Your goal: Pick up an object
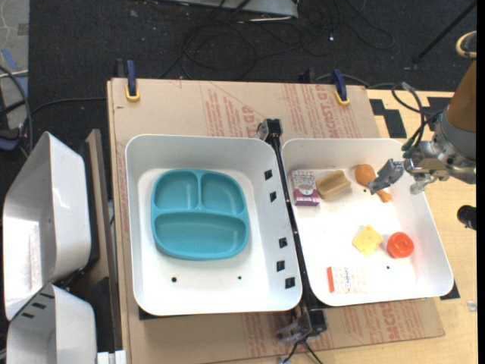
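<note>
Gripper [388,174] at 2 o'clock of right bin [424,217], fingers spread, pinching nothing.

Orange carrot-shaped piece [370,179] just at gripper's 9 o'clock, touching or nearly so. Tan block [333,184] and small purple-and-white packet [304,186] further toward 9. Yellow wedge [367,240], red-orange round piece [400,244], white card [348,279] toward 6. Teal divided plate [200,213] in left bin [144,226].

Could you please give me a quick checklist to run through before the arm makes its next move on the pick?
1. Gripper over the right bin: ok.
2. Target near the gripper: ok, orange piece beside it.
3. Object held between fingers: not ok, none seen there.
4. Finger opening: cannot tell.
5. Yellow block and red round piece away from the gripper: ok.
6. Teal tray lies in the left bin: ok.
</note>
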{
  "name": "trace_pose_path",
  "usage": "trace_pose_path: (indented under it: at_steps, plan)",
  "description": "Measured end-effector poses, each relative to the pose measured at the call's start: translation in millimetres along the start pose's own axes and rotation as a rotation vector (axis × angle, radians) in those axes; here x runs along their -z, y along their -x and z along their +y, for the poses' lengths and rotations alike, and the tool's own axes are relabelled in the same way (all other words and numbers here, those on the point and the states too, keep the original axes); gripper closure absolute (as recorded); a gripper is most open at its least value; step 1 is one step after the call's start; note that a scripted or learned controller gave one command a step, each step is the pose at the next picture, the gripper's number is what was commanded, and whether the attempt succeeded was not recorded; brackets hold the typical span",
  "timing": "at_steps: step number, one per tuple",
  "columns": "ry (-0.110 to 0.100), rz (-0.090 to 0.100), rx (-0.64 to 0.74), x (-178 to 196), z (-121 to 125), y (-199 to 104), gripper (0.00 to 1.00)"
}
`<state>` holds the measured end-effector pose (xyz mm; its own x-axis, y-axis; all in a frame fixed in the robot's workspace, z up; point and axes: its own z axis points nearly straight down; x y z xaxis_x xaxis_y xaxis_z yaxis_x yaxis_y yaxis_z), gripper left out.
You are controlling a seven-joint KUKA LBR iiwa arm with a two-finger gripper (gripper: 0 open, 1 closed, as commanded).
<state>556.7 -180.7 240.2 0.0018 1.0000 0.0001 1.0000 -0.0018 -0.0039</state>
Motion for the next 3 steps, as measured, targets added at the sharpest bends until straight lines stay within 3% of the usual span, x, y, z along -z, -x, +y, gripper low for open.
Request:
trace_pose_path:
  at_steps: [2,3]
  plan:
    - [-0.002,0.001,0.000,-115.7,-16.1,-7.8,0.00]
    - [0.004,0.000,0.000,-101.7,-14.0,-7.6,1.00]
